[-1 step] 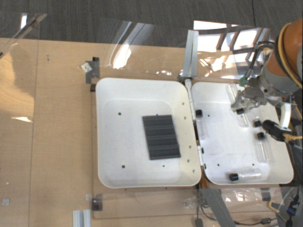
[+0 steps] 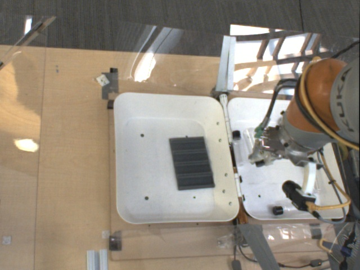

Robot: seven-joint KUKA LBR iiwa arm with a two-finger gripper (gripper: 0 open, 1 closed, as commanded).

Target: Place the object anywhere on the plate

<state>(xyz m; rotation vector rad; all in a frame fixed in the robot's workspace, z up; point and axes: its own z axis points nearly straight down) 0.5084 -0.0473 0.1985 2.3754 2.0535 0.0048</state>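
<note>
Pincer (image 2: 260,155) tips blur against the right bin (image 2: 253,198), grip unclear.

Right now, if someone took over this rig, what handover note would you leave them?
Gripper: low over the right bin, near its left side; whether it holds anything cannot be told from this view.
Plate: dark, ribbed, lying flat near the middle of the left bin, with nothing on it.
Small dark object: on the right bin's floor near the front edge.
Done: no placement yet.
Left: get an object onto the plate.
</note>
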